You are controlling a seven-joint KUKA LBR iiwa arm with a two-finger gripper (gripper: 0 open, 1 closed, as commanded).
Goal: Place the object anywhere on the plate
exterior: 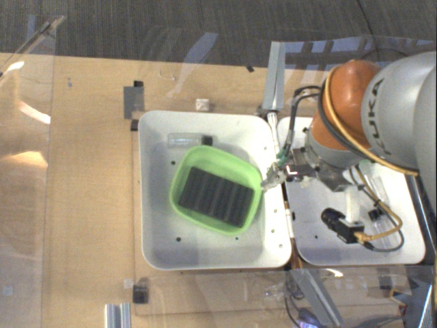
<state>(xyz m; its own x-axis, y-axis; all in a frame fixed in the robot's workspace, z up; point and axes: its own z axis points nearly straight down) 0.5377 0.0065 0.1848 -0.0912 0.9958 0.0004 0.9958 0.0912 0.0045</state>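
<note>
A lime green square plate (pixel 183 176) lies tilted in the left white bin (pixel 157 238). A dark grey ribbed rectangular object (pixel 215 195) rests flat on the plate and covers most of its middle. My gripper (pixel 272 177) hangs at the plate's right rim, over the divider between the two bins. It is apart from the dark object. The grey arm with its orange band (pixel 345 104) covers the upper part of the right bin.
The right white bin (pixel 410 251) lies under the arm. A black connector with a cable loop (pixel 341 225) hangs over that bin's floor. A small clear piece (pixel 183 141) lies at the left bin's back wall. Bare wooden bench (pixel 68 203) stretches to the left.
</note>
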